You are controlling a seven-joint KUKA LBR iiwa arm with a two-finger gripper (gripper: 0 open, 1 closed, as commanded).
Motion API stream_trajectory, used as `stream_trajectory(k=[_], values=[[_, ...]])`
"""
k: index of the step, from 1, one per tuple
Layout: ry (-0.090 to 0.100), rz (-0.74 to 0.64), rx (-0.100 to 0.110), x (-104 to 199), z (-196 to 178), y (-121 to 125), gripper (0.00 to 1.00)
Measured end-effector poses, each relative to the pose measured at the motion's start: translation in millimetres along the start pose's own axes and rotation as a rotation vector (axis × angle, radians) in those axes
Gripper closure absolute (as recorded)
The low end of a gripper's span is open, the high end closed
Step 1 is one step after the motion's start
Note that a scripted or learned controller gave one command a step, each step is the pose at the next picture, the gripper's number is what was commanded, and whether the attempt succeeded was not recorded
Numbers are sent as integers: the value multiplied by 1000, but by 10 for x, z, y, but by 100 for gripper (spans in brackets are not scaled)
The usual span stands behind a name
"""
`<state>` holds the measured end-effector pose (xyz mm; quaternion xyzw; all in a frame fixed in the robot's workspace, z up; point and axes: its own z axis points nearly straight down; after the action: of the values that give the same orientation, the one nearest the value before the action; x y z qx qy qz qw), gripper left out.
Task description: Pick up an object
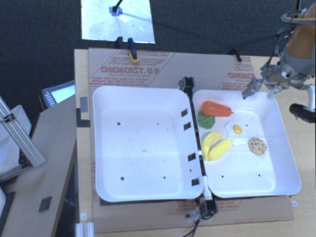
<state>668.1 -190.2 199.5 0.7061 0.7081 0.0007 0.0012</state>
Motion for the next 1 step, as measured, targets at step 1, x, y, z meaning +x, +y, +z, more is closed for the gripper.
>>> stream_trajectory(k=[1], values=[[-2,-3,-5,-3,-119,11,100]])
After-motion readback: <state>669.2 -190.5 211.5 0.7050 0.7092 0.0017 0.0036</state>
